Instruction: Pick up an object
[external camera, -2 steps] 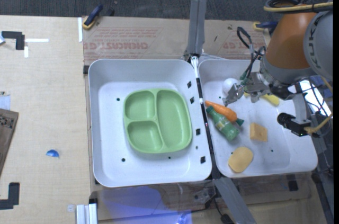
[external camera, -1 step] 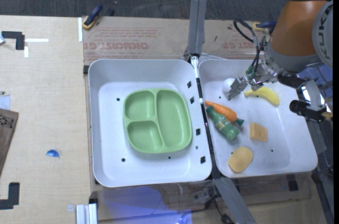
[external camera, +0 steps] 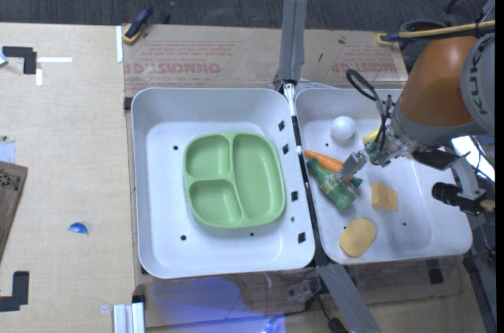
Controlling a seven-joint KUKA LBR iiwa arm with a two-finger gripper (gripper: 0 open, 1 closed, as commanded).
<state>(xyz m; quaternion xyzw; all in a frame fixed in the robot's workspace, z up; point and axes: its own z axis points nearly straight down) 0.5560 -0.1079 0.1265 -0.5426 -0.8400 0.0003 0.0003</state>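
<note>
gripper (external camera: 347, 175) sat low in the right bin (external camera: 441, 238), honestly couldn't tell its state, right over a green object (external camera: 340, 195), carrot (external camera: 324, 160) just left, green plate (external camera: 235, 179) in left bin (external camera: 157, 190)

**Readable marks on the bench**

We can read little here. The cardboard sheet (external camera: 236, 56) behind the two bins carries red print, seen upside down; it appears to start with "CHEM", but we cannot make out the rest for certain. On the arm's grey casing (external camera: 484, 83), at the right, we see large dark letters cut off by the frame, beginning "KU".
</note>
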